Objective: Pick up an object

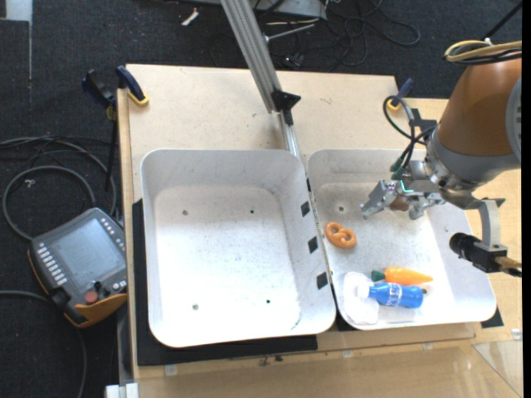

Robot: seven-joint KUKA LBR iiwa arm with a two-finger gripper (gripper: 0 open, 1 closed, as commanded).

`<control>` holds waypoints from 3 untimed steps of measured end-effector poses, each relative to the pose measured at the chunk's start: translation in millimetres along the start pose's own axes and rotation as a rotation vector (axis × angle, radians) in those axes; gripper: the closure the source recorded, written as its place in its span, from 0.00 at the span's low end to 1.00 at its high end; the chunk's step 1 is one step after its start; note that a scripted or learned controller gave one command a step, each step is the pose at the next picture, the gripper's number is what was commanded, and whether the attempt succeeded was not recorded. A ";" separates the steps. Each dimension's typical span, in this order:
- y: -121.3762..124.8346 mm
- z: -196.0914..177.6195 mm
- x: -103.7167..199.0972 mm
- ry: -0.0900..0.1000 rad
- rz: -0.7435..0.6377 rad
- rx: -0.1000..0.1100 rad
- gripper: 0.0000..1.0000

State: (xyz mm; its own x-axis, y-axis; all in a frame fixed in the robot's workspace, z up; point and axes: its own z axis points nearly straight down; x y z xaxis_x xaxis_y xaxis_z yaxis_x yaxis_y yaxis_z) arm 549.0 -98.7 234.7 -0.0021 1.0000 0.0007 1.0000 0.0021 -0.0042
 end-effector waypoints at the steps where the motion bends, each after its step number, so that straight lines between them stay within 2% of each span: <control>1: 0.7 -1.5 -0.3 -0.001 0.002 -0.004 0.00; 3: 4.0 110.9 -17.9 0.000 0.004 0.002 0.00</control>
State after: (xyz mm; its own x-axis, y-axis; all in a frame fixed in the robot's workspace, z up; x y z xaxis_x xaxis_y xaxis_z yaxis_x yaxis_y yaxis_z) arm 552.6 -116.4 123.7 0.0018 1.0000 0.0005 1.0000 -0.0018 -0.0061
